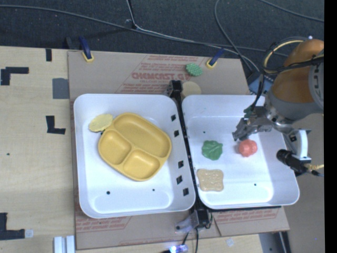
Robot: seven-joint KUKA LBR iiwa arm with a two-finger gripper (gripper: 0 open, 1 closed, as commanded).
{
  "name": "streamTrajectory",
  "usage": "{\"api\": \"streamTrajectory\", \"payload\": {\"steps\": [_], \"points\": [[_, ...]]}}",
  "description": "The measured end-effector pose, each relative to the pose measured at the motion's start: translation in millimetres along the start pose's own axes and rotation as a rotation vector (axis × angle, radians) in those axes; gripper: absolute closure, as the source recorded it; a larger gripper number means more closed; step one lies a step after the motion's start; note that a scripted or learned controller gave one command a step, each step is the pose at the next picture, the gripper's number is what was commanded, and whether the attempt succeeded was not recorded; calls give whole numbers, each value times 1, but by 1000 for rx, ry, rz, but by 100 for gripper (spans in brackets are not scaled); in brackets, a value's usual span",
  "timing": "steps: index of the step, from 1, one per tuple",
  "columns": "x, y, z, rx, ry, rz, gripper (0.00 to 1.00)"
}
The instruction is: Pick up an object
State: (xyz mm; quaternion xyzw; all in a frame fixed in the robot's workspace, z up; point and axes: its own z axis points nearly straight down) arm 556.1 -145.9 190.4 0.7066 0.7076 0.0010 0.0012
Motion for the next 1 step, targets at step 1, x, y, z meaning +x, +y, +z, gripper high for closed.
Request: {"api": "streamTrajectory", "payload": {"steps": [1], "points": [[-7,8,-52,-1,-1,0,100]]}}
